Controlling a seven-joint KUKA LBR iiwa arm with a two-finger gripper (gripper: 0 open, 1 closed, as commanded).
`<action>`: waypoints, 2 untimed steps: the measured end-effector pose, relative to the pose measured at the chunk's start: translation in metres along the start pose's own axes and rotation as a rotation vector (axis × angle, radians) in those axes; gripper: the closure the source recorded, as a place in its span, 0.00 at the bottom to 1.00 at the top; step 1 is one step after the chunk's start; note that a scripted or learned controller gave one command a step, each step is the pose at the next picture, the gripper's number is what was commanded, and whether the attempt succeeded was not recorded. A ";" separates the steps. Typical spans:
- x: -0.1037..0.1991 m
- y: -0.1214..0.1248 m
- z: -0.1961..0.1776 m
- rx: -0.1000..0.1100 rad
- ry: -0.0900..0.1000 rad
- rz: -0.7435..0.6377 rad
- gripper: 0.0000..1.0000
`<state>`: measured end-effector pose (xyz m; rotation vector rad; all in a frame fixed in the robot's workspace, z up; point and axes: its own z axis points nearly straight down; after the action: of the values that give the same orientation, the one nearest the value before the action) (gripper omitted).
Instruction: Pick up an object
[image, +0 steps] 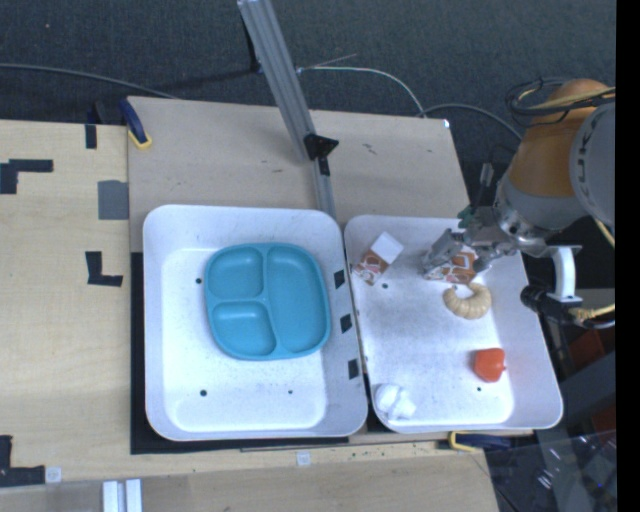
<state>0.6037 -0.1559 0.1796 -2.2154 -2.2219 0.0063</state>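
Two white bins sit side by side on a wooden bench. Reaching into the right bin (525, 400) from its far right corner, the gripper (452, 258) hangs low over a small orange-and-white packet (462, 265); whether its fingers are apart or clamped on it I cannot tell. Just below the gripper lies a curled tan pastry (468, 301), further below a red block (489, 364). Left of it rests a white carton (380, 254), a white wad (395, 402) in the near corner. Well left, a blue tray (267, 300) lies in the other bin (175, 400)
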 end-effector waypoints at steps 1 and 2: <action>-0.007 -0.005 0.049 0.001 0.000 0.002 0.00; -0.006 -0.006 0.093 -0.004 -0.001 0.002 0.00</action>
<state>0.5975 -0.1623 0.0865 -2.2198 -2.2226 0.0037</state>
